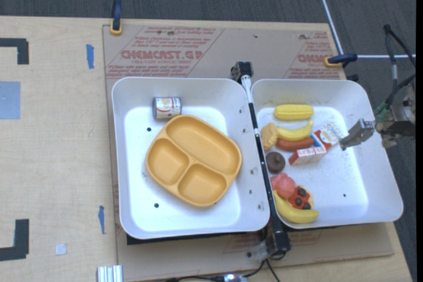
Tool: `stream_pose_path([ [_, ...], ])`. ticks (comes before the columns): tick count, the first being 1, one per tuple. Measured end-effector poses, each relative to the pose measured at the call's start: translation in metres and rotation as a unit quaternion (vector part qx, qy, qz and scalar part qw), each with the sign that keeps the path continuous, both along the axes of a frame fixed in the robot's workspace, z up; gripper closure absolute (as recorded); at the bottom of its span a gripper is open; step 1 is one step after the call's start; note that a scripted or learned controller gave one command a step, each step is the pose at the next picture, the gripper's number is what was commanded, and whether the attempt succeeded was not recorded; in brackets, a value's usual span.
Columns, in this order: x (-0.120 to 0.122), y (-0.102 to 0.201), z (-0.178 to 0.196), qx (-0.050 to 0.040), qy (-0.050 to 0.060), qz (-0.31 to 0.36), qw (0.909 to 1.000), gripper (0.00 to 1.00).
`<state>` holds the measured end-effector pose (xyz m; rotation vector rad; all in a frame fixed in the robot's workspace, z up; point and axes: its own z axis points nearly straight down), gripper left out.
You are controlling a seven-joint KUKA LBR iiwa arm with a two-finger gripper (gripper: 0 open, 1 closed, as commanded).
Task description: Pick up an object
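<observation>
Gripper [352, 136] poised just beside the carton [313, 147], jaw state indiscernible; the crowded toy foods beyond it risk a glancing, failed grasp that nudges neighbours.

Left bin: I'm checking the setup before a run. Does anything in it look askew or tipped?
The small can lies on its side by the far wall of the left bin. The yellow divided plate sits flat but rotated against the bin's walls.
</observation>
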<state>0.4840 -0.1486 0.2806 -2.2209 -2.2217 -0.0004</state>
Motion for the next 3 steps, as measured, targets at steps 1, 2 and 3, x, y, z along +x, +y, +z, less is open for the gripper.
stream_pose_path([
  [1, 0.031, 0.000, -0.151, 0.0002, 0.001, 0.000, 1.0000, 0.00],
  [2, 0.093, 0.022, -0.195, -0.0005, -0.002, 0.000, 1.0000, 0.00],
  [3, 0.094, 0.022, -0.184, -0.0013, -0.004, 0.000, 1.0000, 1.00],
])
